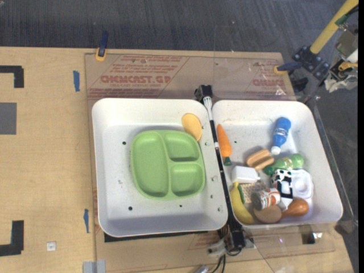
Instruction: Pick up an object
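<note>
Two shallow white bins sit side by side on the tan table (pixel 45 169). The left white bin (pixel 108 209) has a light green plastic divided plate (pixel 168 164) lying flat in the middle. A yellow-orange oval toy fruit (pixel 192 125) sits near its top right corner, just off the plate's edge.

The right white bin (pixel 327 169) is where all the clutter is. An orange toy carrot (pixel 224 141) lies along the left wall, right next to the divider between the bins. A blue bottle with a white cap (pixel 280 132) lies apart from the rest, toward the back. The rest is piled up at the front: a tan hot-dog-looking toy (pixel 260 158), a green lumpy thing (pixel 289 164), a black-and-white patterned item (pixel 282 181), and a small can with a red label (pixel 266 199). There's also a brown rounded piece (pixel 267 214) and a yellow toy banana (pixel 240 208) curving along the front left corner. Most of these touch or overlap, so it's hard to say exactly what's under what.

As for the tool, I can't tell from this shot whether it's released or clenched.
</note>
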`<state>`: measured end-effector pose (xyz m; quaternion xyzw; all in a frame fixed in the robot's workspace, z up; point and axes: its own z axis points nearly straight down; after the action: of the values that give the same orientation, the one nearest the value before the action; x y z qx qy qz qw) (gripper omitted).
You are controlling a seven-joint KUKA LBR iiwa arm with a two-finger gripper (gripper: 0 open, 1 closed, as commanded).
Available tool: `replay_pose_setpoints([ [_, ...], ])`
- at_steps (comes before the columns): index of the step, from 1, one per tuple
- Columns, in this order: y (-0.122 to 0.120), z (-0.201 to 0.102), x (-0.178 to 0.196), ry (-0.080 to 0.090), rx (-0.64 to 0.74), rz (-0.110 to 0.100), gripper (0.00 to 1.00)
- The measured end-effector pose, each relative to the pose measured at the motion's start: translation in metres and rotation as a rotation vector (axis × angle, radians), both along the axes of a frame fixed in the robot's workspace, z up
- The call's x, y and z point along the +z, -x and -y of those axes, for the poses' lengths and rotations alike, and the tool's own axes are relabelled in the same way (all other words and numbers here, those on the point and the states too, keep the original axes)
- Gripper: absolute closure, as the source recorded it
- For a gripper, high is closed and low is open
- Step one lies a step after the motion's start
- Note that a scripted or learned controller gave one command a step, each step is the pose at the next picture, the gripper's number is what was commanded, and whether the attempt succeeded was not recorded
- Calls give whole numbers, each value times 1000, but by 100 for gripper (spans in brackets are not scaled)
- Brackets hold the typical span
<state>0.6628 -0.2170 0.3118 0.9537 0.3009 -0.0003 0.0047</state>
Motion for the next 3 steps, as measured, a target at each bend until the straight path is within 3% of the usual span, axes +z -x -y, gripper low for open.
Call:
replay_pose_setpoints([
  [1,12,5,-13,-13,-151,-9,100],
  [3,10,4,9,-9,-142,-5,100],
])
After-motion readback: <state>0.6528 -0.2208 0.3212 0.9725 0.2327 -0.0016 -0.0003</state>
